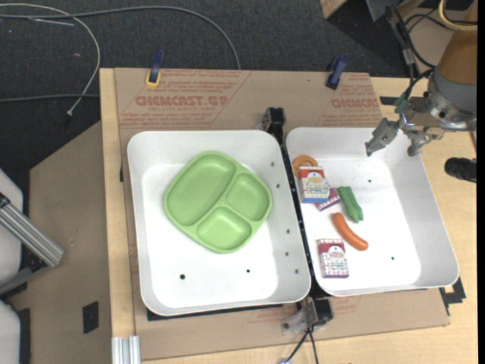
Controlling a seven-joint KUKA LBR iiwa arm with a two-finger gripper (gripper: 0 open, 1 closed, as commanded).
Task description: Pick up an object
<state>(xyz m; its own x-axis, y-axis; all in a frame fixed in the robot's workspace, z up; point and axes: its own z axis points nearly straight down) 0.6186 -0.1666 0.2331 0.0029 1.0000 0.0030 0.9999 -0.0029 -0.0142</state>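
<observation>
The gripper (pixel 397 139) hung spread wide and empty at the right bin's (pixel 424 226) far edge, the green pickle (pixel 350 203) lying below-left of it

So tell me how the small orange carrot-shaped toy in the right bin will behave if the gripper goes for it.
The small orange carrot-shaped toy looks rounded and tapered, so it may well roll or pivot when nudged. Its surface seems smooth and plastic-like, so it could slip from the fingers. It lies close to the green pickle-shaped toy, which a push would probably shift too.
</observation>
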